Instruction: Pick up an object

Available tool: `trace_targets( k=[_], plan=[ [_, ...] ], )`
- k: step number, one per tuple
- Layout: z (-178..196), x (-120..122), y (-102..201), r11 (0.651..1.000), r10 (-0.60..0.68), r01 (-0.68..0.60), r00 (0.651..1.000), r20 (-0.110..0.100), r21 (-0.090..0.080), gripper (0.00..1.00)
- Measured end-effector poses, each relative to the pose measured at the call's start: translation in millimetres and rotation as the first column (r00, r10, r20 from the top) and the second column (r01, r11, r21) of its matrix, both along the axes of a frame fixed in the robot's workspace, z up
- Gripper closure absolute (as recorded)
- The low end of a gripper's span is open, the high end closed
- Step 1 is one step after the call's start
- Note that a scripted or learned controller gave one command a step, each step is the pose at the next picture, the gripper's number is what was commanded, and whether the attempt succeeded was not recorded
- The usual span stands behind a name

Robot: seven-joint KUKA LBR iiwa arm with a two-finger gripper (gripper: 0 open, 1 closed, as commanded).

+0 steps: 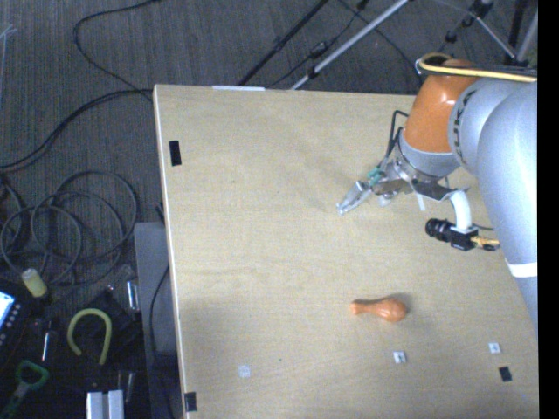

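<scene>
A small orange object (pixel 381 309), shaped like a gourd with a thin neck pointing left, lies on the tan bench top (pixel 262 234) toward the front right. My gripper (pixel 352 201) hangs over the bench at the right, tilted down and to the left. It is well behind the orange object and a little to its left, with a wide stretch of bare surface between them. Nothing is in the gripper. The grey arm with its orange band (pixel 437 116) comes in from the right edge.
Small black marks (pixel 175 153) and little white tags (pixel 399 356) dot the bench top. The bench's left edge drops to a carpeted floor strewn with cables (pixel 70 225) and tools. Tripod legs (pixel 367 24) cross the floor behind the bench.
</scene>
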State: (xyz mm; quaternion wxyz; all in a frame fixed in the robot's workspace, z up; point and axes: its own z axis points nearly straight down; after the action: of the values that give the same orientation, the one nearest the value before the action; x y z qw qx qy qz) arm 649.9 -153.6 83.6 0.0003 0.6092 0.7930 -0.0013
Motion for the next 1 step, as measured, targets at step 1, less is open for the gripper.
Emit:
trace_targets(
  k=[1],
  plan=[
    [63.2,18.6,-16.5,0.992,-0.128,0.128,0.992,0.0,0.0,0.0]
  ],
)
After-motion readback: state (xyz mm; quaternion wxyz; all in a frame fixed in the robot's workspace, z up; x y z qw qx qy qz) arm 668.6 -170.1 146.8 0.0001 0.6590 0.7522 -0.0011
